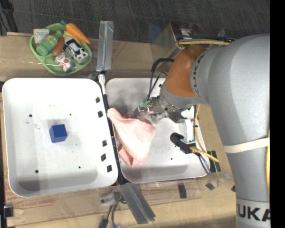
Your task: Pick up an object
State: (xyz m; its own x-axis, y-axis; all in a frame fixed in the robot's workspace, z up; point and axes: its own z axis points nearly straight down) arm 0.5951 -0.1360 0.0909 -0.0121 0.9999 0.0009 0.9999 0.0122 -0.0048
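A wooden bench (19,46) carries two white bins. In the right bin (180,167) lies a pink cloth (133,137), soft, light and limp; we judge a raised fold the best hold. The gripper (149,109) hangs at its upper edge, its state unclear to us, the arm bent in from the right.
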